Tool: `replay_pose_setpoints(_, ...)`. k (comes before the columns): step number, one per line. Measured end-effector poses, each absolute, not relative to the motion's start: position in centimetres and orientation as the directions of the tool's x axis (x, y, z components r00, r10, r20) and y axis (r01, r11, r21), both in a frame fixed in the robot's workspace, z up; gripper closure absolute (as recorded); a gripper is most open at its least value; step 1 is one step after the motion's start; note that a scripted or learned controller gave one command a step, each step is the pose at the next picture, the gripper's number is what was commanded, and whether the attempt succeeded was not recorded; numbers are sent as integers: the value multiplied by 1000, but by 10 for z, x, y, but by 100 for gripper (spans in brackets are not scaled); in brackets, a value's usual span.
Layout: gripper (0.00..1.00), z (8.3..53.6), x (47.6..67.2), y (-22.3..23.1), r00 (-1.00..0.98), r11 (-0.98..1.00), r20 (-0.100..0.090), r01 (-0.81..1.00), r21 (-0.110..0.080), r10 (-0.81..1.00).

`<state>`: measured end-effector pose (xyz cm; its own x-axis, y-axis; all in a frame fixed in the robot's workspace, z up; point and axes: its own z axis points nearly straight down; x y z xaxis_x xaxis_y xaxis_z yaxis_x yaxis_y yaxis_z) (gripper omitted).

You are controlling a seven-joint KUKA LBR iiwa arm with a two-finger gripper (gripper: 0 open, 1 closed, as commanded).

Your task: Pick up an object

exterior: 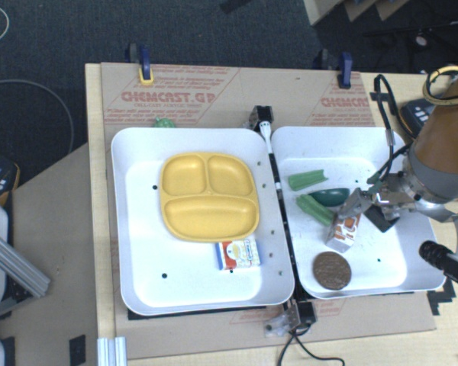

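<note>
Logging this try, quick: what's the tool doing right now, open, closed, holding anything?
Tool: low in the right bin, at the small carton; open or closed cannot be told, and no hold is visible.

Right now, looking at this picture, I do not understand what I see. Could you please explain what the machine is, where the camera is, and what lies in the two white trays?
The picture comes from one camera fixed above the bench, looking down at a slant. The machine on the right is a robot arm, grey with an orange band, and its job is to pick up an object. At its end is a two-finger gripper, lowered into the right bin.

The left bin holds a yellow divided plate and, just below it, a small printed packet.

The right bin holds green pieces, a dark green object, a small carton right under the gripper, and a round brown disc.

I cannot tell from this view whether the gripper holds anything.
</note>
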<state>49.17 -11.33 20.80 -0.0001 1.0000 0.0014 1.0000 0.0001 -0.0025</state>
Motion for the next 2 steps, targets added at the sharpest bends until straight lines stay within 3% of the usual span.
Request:
replay_pose_setpoints(1,0,430,488,-99,-3,3,-3,1000,22,1000)
replay_pose_setpoints(2,0,542,480,-60,-4,4,-1,1000,16,1000)
